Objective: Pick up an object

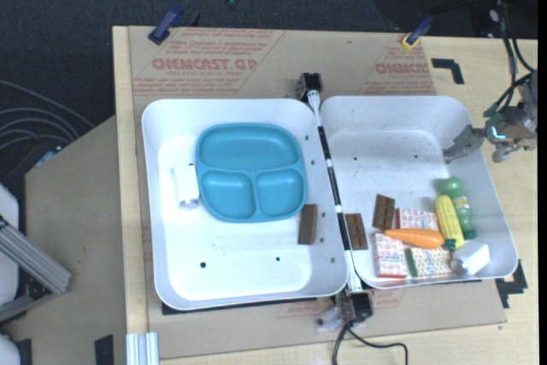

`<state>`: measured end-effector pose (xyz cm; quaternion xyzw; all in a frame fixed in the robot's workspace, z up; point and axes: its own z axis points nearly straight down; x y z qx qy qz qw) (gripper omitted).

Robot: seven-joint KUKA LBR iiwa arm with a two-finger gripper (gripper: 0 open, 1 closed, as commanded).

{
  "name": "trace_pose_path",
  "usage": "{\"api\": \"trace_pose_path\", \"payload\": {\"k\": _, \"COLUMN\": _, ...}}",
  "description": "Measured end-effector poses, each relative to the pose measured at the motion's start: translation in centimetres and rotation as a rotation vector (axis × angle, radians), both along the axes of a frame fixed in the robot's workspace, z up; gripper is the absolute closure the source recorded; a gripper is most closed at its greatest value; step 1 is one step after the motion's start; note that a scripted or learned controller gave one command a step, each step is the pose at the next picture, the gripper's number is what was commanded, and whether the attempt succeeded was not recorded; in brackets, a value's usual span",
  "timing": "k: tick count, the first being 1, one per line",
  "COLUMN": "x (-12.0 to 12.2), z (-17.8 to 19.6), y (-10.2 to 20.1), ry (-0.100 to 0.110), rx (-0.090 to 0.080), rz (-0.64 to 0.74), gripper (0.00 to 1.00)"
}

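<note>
The right bin (pixel 402 120) holds a pile at its near right: a yellow corn cob (pixel 447 220), a green piece (pixel 457 199), an orange carrot (pixel 414 238), a brown chocolate bar (pixel 384 211) and several red-and-white packets (pixel 391 256). Another brown bar (pixel 355 231) lies by the bin's left wall. My gripper (pixel 491 135) hangs at the right bin's far right rim, apart from the pile and with nothing seen in it.
The left bin (pixel 171 269) carries a blue divided plate (pixel 250 171), a small white block (pixel 185 186) and a brown bar (pixel 308 224). A small white piece (pixel 475 256) sits in the right bin's near corner. Cables run along the bench's right edge.
</note>
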<state>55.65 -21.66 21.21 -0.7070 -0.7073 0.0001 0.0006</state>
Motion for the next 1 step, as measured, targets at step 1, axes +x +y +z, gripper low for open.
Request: {"api": "trace_pose_path", "payload": {"k": 1, "x": 2.13, "z": -12.77, "y": 6.34, "ry": -0.001, "rx": 0.0, "rz": 0.001, "gripper": 0.0}}
